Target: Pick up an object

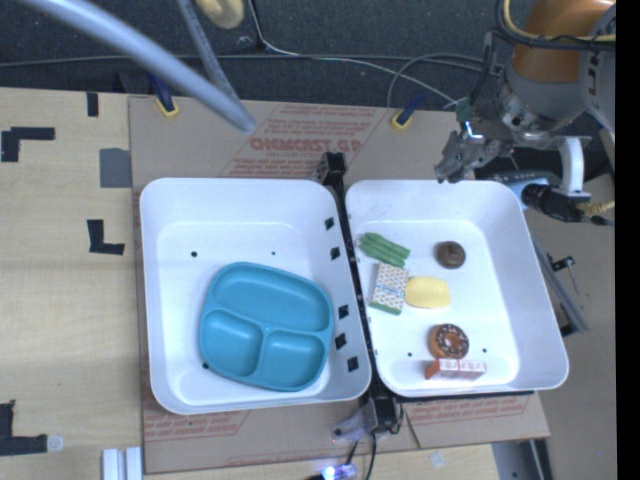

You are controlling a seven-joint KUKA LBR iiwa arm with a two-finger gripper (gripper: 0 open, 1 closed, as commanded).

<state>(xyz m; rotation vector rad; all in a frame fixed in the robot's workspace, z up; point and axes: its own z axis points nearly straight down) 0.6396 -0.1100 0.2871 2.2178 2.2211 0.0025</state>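
Observation:
The right bin [500,208] holds several small items: a green bean-like piece [384,248], a patterned packet [389,288], a yellow lemon-like item [427,292], a dark brown round piece [451,255], a chocolate doughnut [449,341] and a red-and-white packet [456,369]. My gripper [455,161] hangs over the bin's far rim, up and to the right of the items, with nothing visible between its fingers. The arm's orange band [560,18] rises above it at the top right.
The left bin [170,218] holds a blue three-compartment tray [265,326]. Black clips sit along the divider [345,268] between the bins. Cables [400,78] run across the cardboard behind the bins. A grey pole [130,43] crosses the top left.

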